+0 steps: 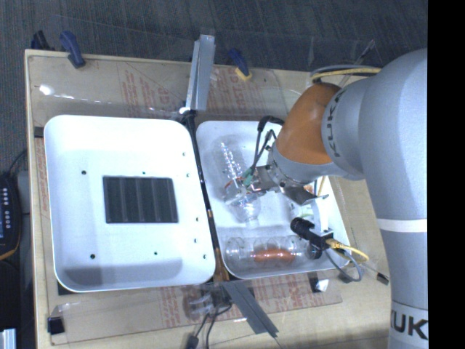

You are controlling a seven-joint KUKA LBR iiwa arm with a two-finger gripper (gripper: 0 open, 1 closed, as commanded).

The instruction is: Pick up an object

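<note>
Over the right bin [330,217] near the counter's right edge: end effector [251,184] low among clear plastic pieces [240,187], grip state impossible to tell, approach step seemingly in hand, next calling for closing on one piece, then lifting.

I am viewing the grey arm [396,158] reaching in from the right, orange band bending downward, gripper [254,182] pointing down.
</note>
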